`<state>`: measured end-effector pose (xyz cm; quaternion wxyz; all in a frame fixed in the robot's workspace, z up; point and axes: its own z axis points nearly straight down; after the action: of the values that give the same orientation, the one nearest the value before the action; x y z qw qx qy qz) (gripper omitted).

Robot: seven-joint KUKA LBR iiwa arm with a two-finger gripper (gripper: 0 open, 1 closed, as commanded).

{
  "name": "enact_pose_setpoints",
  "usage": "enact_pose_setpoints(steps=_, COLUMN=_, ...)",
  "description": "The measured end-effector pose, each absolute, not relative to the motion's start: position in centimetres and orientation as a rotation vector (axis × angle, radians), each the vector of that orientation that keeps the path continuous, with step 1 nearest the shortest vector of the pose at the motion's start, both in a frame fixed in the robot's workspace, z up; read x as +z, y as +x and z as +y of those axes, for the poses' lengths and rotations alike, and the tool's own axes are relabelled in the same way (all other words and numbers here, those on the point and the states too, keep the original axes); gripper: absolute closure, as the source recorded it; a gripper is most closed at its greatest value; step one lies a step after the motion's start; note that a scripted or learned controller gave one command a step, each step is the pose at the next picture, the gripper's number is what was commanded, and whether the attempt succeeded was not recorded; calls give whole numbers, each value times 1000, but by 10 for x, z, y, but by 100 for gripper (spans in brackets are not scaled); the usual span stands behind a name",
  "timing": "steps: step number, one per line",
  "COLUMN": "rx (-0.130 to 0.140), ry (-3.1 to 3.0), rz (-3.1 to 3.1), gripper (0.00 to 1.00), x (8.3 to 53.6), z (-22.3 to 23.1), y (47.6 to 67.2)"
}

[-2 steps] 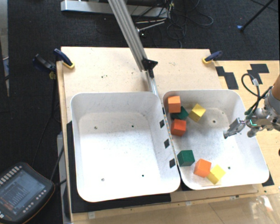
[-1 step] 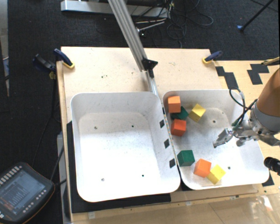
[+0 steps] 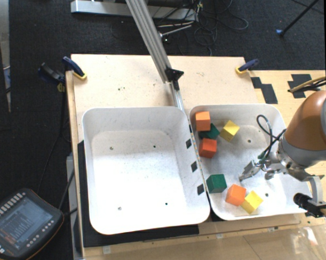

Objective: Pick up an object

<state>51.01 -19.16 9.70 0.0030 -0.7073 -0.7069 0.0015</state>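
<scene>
The right bin (image 3: 269, 118) holds several coloured blocks. An orange block (image 3: 203, 120), a dark green block (image 3: 210, 132), a yellow block (image 3: 230, 130) and a red-orange block (image 3: 208, 147) cluster at its far left. A green block (image 3: 216, 182), an orange block (image 3: 236, 194) and a yellow block (image 3: 251, 201) lie along its near side. My gripper (image 3: 257, 171) hangs over the right middle of this bin, open, with nothing between its fingers. It is above and just right of the near orange and yellow blocks, apart from them.
The left bin (image 3: 100, 155) adjoins the right one along a shared rim (image 3: 196, 163). A slanted metal pole (image 3: 152, 39) rises from the bench behind the bins. Clamps (image 3: 75, 68) (image 3: 246, 66) sit at the bench's far corners. A cable (image 3: 264, 126) loops over the right bin.
</scene>
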Motion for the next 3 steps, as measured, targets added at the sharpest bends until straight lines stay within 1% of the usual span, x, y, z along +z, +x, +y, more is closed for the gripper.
enact_pose_setpoints(steps=1, rx=0, ry=-2222, rz=-2221, gripper=0, x=95, z=-191, y=510)
enact_pose_setpoints(steps=2, rx=-2, ry=-2223, rz=-2223, gripper=100, x=106, z=-191, y=511)
enact_pose_setpoints(steps=3, rx=-4, ry=-2222, rz=-2229, gripper=100, x=151, z=-185, y=515)
